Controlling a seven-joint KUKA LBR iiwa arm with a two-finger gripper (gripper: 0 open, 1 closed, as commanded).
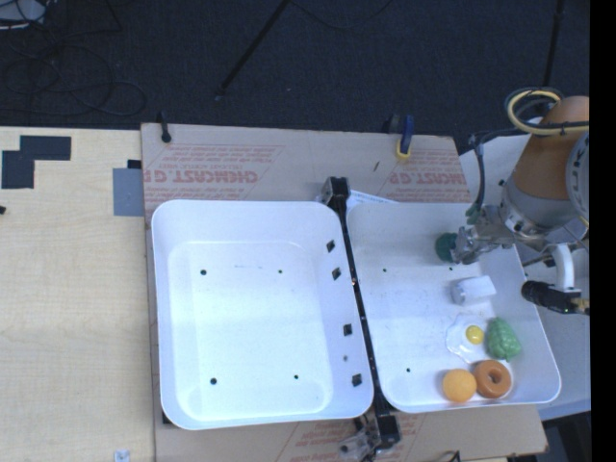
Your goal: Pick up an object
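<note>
Dark floor with cables behind; light wood worktop (67, 287) below, with a cardboard sheet (289, 166) under both bins.

Left bin (173, 258): white, shallow, only small dark dots on its bottom.

Right bin (404, 258): white, holds all the objects, clustered on its right half. A black clip strip (348, 296) runs along the seam between the two bins.

My arm (549, 176) comes in from the right, orange band above the wrist, grey body over the right bin's upper right corner. A yellow cable loop (532, 104) sits above it.

My tool (464, 245) is low over the right bin's upper right area, right at a dark green round object (446, 248). The object sits at the tool's left tip, touching or just beside it. Can't tell whether the tool is open or closed on it, the view is too coarse.

Other objects in the right bin, biggest first:
- green leafy lump (502, 339), near the right wall
- brown donut (494, 378), just below the green lump
- fried egg (469, 336), white with a yellow yolk, just left of the green lump
- orange ball (459, 385), touching or just beside the donut's left side
- small grey-white block (472, 289), between the tool and the egg
</note>
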